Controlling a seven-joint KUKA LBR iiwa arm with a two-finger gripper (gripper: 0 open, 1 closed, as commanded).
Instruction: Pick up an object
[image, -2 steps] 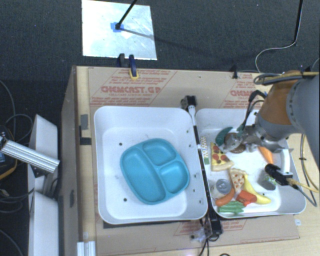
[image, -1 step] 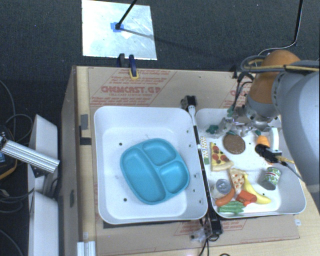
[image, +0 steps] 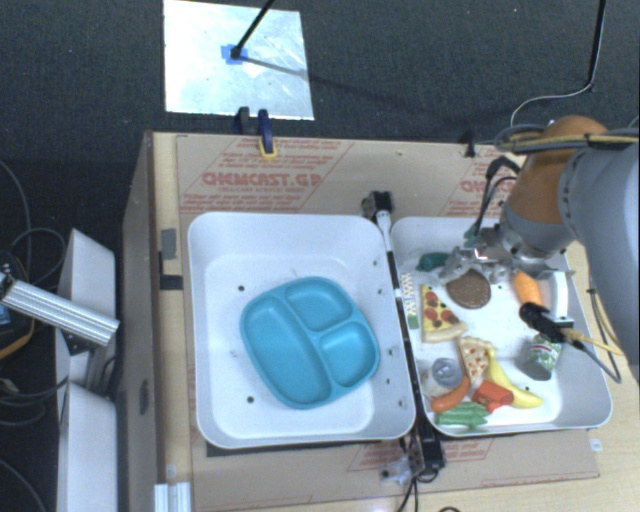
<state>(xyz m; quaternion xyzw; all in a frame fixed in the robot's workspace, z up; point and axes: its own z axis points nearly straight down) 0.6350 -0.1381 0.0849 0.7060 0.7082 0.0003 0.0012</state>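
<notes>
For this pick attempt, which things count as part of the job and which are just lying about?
Job: gripper; right bin with cookie, pizza slice, carrot, banana, can.

Lying about: left bin, blue tray, clamp.

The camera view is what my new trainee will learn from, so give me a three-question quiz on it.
1. True or false: the blue divided plate lies in the left bin.
2. Which toy lies nearest the tool? A) banana B) brown round patty C) can
3. Fill in: the pizza slice lies in the ____ bin.

Key: 1 true; 2 B; 3 right.
</notes>
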